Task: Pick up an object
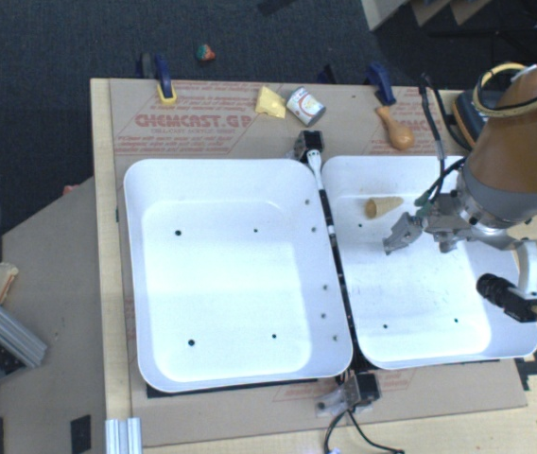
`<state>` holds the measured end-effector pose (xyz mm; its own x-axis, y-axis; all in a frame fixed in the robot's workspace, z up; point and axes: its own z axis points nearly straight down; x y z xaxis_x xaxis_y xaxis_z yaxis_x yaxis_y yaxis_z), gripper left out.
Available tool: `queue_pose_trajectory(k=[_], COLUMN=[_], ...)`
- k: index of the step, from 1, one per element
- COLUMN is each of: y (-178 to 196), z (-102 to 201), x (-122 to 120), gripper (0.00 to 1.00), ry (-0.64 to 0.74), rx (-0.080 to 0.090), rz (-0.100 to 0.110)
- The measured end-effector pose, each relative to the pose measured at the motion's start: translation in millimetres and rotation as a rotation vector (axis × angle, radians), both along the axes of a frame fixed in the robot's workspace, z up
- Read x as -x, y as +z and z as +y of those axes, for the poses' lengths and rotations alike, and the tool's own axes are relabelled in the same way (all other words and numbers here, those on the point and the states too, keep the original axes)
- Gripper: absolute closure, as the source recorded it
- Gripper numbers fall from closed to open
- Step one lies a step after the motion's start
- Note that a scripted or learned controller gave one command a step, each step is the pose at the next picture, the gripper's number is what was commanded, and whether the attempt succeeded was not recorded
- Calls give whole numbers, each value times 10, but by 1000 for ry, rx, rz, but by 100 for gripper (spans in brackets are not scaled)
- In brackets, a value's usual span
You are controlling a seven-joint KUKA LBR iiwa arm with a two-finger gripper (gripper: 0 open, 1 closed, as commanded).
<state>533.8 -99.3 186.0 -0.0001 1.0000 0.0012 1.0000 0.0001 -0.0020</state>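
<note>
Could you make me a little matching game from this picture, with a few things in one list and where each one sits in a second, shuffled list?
Things:
1. small tan object
2. yellow piece
3. gripper
4. brown wooden piece

Places:
A. on the board behind the left bin, beside a small white box
B. over the right bin, just in front of the tan object
C. on the floor of the right bin, near its back wall
D. on the board behind the right bin

Pairs: 1-C, 2-A, 3-B, 4-D
</note>
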Motion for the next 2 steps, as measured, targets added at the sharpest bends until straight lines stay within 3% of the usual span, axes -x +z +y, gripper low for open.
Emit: queue_pose_trajectory(k=[1,2], y=[-485,-350], z=[-391,-373], x=[-137,-146], gripper=[0,100], ry=[-3,-2], rx=[0,1], rz=[3,-3])
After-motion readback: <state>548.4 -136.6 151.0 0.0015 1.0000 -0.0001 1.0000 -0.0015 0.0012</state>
